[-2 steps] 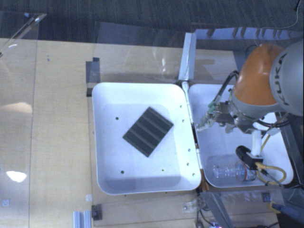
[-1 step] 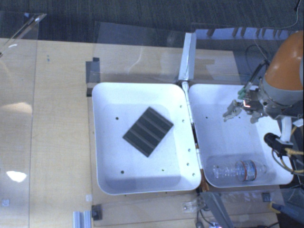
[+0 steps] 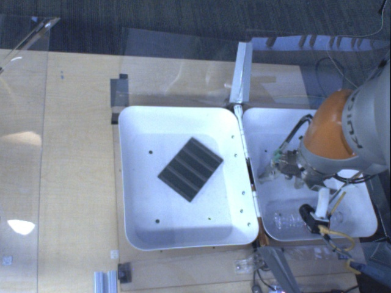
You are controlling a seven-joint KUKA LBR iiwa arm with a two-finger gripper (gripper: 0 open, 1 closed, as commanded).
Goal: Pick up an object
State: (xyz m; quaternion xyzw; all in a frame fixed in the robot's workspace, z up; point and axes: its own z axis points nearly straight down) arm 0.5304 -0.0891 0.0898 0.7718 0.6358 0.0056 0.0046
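The wooden counter [image 3: 67,182] carried two shallow white bins side by side. The left bin [image 3: 140,224] held the only visible object, a flat dark grey ribbed panel [image 3: 190,168], roughly rectangular, turned diagonally, lying near the bin's centre. At three o'clock from it, the grey arm [image 3: 357,124] with its orange band hung over the right bin [image 3: 360,221]. Its end effector [image 3: 287,163] was low over that bin; its state could not be told.
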